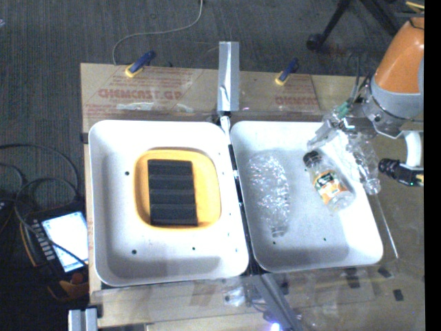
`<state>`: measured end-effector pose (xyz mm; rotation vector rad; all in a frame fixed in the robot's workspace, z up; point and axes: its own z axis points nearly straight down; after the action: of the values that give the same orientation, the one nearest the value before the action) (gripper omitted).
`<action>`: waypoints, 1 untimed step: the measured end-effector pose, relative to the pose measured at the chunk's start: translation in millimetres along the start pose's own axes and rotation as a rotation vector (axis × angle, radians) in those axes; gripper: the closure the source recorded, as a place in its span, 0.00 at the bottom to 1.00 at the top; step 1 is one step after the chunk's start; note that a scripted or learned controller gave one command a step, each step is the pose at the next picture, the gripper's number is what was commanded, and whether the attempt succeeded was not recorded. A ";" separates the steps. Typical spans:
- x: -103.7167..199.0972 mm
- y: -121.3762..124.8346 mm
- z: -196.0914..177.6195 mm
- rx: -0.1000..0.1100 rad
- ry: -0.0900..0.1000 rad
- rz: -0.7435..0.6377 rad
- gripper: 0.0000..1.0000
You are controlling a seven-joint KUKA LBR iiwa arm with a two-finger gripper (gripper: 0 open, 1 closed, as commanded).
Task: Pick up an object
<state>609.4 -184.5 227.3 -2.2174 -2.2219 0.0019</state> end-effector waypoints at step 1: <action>-39.6 6.7 85.1 0.001 -0.003 -0.128 0.00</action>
<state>615.9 -224.0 142.2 -2.0714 -2.3602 0.0053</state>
